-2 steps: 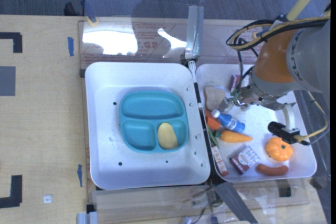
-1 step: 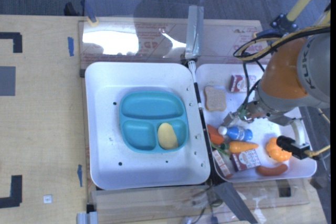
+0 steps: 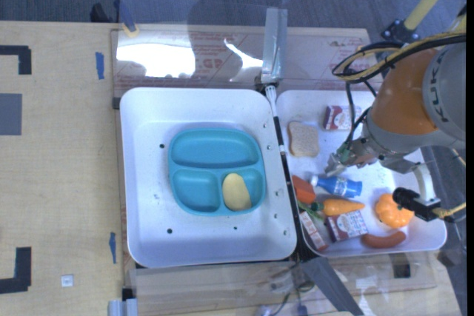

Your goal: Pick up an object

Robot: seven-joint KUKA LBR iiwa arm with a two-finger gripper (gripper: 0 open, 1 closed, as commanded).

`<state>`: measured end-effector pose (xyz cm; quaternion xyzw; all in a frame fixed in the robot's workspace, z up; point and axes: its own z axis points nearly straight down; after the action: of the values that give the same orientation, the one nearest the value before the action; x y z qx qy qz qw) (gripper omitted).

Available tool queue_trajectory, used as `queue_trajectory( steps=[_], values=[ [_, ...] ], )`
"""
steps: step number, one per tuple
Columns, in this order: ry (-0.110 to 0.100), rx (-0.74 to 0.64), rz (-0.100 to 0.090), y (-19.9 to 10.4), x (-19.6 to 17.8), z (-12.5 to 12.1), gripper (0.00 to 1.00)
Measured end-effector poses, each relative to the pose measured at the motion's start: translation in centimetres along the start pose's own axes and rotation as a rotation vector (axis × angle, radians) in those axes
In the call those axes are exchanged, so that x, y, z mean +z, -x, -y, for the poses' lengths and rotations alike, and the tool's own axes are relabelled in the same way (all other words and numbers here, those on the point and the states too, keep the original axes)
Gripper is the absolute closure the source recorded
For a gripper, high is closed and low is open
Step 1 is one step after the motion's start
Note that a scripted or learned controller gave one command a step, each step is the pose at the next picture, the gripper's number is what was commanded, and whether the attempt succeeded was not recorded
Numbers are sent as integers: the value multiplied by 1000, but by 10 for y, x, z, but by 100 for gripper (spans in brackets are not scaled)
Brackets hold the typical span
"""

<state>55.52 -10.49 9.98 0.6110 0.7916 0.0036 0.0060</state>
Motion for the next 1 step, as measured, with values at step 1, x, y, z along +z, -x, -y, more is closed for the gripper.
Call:
queue_trajectory(
  steps=[1],
  values=[
    [-1, 0, 0, 0, 1, 0, 0]
  ],
)
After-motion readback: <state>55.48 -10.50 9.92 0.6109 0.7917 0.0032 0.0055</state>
